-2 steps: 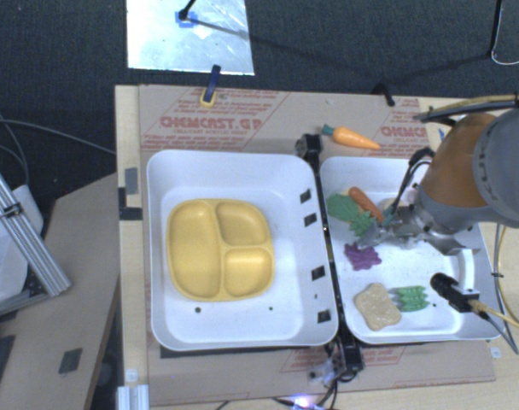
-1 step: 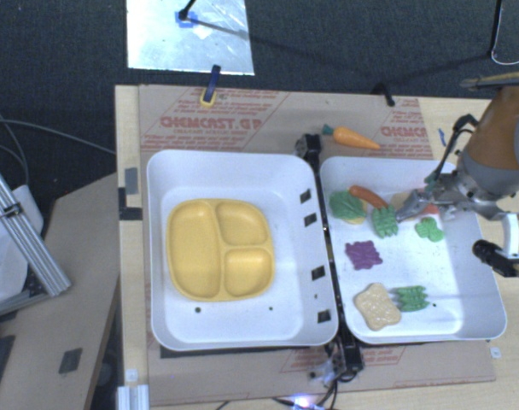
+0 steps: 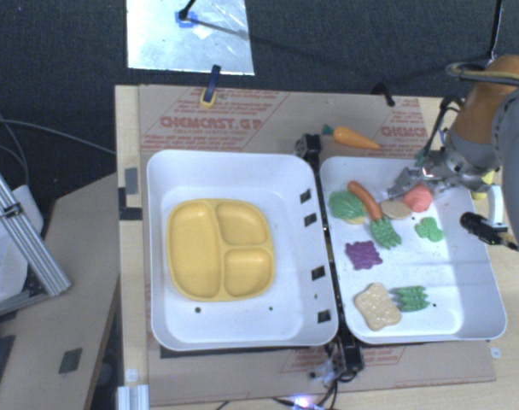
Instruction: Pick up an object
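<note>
Right bin [image 3: 473,314], claw [image 3: 411,180] blurred

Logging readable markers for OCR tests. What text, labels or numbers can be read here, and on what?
"CHEMCAST GP", red print on the brown board under the bins, left of centre.
"CHEMCAST", red print on the same board at upper right, partly cut off by the arm; the rest cannot be read.
More red print on the board along the bottom edge: too small to read.
Nothing readable on the bins, the yellow tray or the toy food.
</note>
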Robot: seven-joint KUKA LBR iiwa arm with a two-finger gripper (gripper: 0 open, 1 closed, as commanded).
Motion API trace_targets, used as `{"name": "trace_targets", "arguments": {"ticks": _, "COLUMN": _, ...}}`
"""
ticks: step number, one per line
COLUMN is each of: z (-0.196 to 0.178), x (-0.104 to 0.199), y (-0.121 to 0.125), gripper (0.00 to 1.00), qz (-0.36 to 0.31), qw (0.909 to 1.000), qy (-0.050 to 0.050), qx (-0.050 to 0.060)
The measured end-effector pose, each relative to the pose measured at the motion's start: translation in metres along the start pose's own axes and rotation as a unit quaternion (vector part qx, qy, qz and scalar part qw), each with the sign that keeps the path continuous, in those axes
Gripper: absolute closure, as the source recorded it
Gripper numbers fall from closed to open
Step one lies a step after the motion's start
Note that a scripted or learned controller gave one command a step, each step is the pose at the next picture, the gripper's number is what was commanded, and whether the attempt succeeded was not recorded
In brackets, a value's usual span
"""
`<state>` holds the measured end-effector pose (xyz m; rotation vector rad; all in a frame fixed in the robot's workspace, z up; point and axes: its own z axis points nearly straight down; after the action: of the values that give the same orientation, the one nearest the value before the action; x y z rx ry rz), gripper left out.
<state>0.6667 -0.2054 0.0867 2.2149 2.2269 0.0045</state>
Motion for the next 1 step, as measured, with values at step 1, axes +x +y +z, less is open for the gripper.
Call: {"name": "trace_targets", "arguments": {"ticks": 1, "z": 0.0008, "x": -0.0004, "y": -0.0015, "gripper": 0.0, "qz": 0.0, "qw": 1.0, "qy": -0.002, "qx": -0.001}}
